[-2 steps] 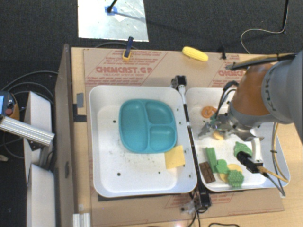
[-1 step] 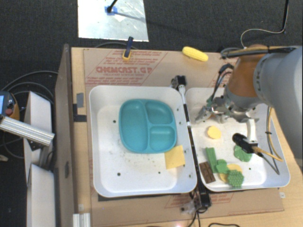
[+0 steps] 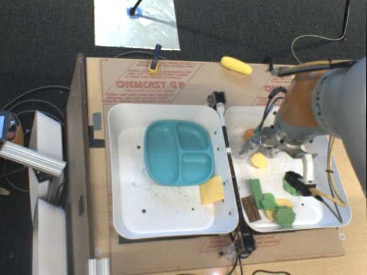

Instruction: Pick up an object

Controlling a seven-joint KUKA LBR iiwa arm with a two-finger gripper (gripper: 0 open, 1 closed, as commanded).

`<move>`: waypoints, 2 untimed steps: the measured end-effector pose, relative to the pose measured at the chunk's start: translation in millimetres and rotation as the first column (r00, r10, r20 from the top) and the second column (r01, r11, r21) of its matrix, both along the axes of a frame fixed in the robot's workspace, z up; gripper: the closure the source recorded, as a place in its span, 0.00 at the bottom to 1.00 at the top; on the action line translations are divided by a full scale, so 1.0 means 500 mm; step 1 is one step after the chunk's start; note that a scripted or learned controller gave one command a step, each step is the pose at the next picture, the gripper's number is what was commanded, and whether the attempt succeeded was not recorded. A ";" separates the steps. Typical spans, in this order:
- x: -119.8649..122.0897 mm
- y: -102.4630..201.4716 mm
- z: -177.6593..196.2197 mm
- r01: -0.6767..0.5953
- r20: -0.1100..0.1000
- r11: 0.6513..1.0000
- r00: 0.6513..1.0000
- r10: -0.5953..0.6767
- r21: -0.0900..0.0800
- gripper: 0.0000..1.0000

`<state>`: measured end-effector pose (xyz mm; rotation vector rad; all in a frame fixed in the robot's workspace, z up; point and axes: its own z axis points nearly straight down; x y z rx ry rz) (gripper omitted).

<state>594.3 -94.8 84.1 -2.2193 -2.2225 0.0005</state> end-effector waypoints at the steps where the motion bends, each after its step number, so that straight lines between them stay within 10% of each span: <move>1: 0.063 0.014 0.003 -0.003 0.006 1.000 1.000 0.003 0.000 0.00; 2: 0.128 -0.005 0.001 -0.002 0.001 1.000 1.000 0.002 0.001 0.00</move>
